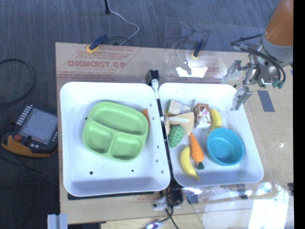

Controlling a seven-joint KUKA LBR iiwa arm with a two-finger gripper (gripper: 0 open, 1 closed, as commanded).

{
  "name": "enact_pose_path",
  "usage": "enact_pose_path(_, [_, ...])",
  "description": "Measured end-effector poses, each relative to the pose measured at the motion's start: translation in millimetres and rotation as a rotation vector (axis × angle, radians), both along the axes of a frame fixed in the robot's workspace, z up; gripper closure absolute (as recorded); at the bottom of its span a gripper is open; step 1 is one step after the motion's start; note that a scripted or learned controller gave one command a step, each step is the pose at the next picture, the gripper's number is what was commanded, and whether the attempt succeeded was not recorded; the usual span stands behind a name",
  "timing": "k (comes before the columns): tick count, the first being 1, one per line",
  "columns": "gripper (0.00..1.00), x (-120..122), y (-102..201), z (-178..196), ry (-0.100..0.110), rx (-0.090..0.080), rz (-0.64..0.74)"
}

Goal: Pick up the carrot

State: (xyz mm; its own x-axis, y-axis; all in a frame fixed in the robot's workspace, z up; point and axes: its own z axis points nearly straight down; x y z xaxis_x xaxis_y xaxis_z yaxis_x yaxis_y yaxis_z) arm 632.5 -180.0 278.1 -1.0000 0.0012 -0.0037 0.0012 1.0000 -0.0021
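Two white bins sat side by side, both down and to the left of the gripper (pixel 244 87). Farthest from it, the left bin (pixel 71 142) held a green divided plate (pixel 115 129). Nearer, in the right bin (pixel 255 168), lay a green bumpy fruit (pixel 175 136), a wedge-shaped sandwich (pixel 178 108), a small carton (pixel 202 114) and a yellow banana (pixel 188 162). The carrot (pixel 196 148) lay orange and tilted, just beside the banana and touching the blue bowl (pixel 225 147), well below and left of the gripper. The gripper hung over the right bin's upper right corner, its fingers spread apart and holding nothing.
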Motion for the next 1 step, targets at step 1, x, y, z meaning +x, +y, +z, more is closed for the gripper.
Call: enact_pose_path(1, [0.00,-62.7,45.8,-140.7,0.017,0.005,-0.008])
